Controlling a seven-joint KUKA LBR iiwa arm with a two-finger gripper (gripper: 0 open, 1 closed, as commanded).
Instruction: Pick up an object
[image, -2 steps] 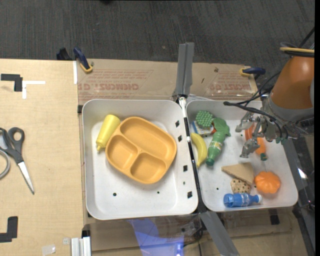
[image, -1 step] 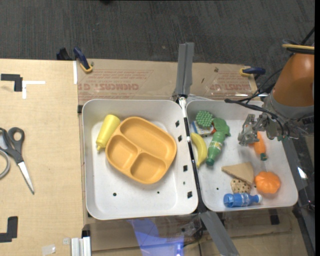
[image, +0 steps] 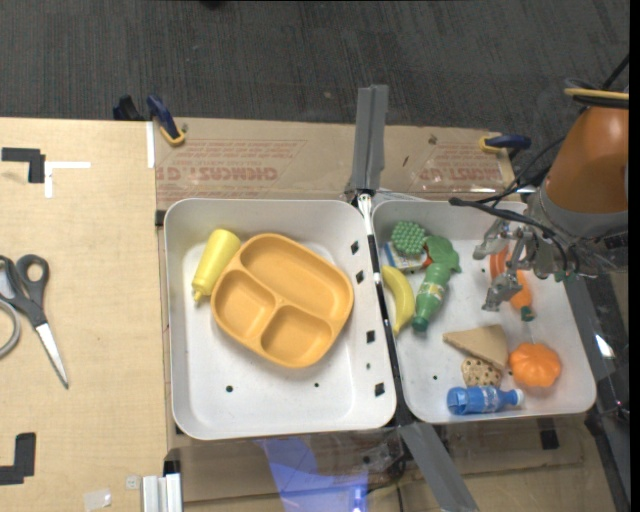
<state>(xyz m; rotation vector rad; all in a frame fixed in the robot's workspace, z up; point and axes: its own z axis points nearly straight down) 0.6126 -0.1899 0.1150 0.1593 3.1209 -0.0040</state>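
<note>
Two bins (image: 180, 330), pincer (image: 508, 292) near right bin's far-right rim, clamped on an orange piece (image: 514, 292).

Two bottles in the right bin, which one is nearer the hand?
The green plastic bottle, lying left of the hand beside the yellow banana. The blue plastic bottle lies at the bin's front edge, farther off.

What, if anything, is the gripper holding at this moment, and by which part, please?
It cannot be told for certain. The gripper hangs over the right bin with a small orange object at its tip, but the view does not show a clear hold.
</note>
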